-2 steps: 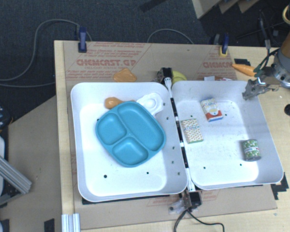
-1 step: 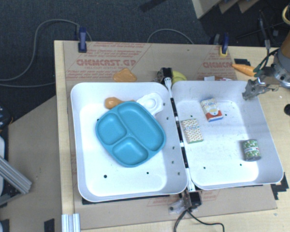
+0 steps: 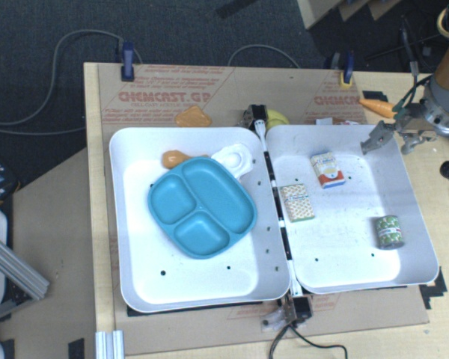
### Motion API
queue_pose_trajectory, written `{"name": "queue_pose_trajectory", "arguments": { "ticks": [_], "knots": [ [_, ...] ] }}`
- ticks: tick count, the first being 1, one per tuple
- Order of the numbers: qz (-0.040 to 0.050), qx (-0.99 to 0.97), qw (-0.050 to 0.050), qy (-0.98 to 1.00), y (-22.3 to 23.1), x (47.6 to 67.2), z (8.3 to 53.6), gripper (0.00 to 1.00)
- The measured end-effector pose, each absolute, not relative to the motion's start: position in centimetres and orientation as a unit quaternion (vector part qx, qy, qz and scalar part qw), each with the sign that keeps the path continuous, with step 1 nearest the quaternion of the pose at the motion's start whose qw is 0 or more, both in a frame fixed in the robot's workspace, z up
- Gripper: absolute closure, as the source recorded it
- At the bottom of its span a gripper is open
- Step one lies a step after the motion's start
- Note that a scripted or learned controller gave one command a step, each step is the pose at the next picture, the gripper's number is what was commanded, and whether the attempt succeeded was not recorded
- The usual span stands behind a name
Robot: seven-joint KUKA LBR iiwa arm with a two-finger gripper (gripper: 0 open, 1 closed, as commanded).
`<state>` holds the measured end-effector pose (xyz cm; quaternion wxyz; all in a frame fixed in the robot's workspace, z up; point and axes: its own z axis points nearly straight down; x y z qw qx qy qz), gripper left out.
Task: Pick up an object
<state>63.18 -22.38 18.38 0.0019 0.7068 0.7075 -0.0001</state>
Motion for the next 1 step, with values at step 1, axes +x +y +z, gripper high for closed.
{"name": "queue_pose_trajectory", "arguments": {
  "ticks": [1],
  "knots": [
    [-0.0011,0.705,-0.004,0.709,-14.39,63.20,7.84,0.00]
  ]
}}
